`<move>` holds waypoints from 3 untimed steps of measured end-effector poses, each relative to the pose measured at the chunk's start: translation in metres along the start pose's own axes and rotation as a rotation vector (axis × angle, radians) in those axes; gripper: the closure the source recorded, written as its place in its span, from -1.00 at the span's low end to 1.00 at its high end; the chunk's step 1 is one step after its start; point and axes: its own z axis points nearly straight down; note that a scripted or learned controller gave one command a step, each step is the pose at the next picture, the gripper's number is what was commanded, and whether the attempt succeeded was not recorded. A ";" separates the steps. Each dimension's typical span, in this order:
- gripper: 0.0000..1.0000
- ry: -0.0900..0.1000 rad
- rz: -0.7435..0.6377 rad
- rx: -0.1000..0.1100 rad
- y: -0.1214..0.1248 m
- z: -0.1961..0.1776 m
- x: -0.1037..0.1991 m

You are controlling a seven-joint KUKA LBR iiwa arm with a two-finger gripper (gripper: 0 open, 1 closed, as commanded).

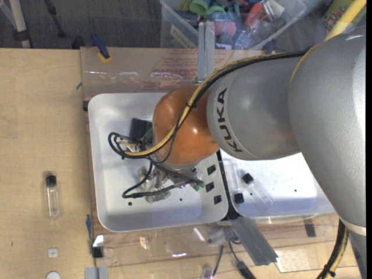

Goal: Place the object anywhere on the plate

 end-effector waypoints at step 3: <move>1.00 0.002 0.058 -0.001 -0.032 0.003 -0.075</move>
